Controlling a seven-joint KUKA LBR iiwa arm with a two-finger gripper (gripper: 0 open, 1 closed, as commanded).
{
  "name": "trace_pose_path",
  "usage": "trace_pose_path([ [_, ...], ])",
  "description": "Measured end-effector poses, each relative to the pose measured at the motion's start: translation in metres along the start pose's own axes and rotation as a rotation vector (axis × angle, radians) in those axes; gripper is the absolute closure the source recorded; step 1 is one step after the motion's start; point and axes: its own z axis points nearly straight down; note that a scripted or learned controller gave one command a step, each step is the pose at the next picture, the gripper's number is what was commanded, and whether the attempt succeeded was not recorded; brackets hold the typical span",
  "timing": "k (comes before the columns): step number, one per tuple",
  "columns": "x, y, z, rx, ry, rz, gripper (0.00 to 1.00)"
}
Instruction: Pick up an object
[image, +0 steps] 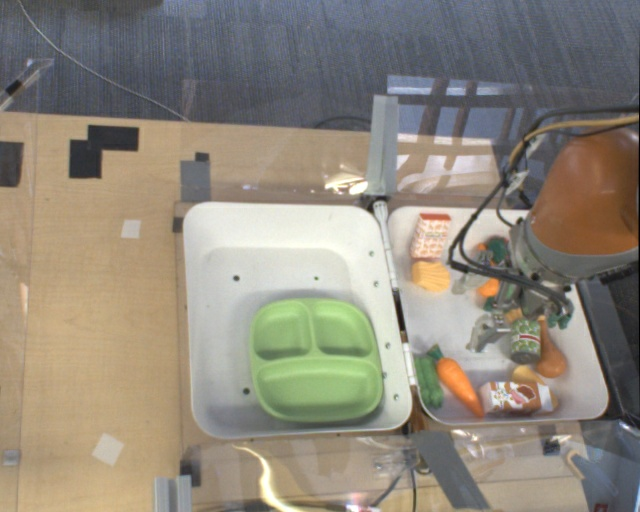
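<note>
Grey two-finger gripper (497, 325) low in the shallow white right-hand bin (592, 392), just beside a small green-labelled can (526, 341); its state cannot be told. Orange plastic carrot (459, 383) and red-labelled bottle (516, 397) lie nearby. Nothing visibly lifted; pick not yet done.

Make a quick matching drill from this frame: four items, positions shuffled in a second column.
Items:
1. green divided tray
2. carrot
3. red-and-white carton
4. ketchup bottle

Places:
A. right bin, far left corner
B. left bin, near half
C. right bin, near edge, lying on its side
D. right bin, near left corner, beside a green vegetable

Pairs: 1-B, 2-D, 3-A, 4-C
</note>
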Motion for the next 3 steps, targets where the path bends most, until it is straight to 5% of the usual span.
trace_pose_path([
  [1,0.007,-0.075,0.086,0.000,0.007,0.099,0.00],
  [2,-0.059,-0.087,0.105,0.001,-0.009,0.131,0.00],
  [3,-0.025,-0.095,0.104,0.001,-0.010,0.171,0.00],
])
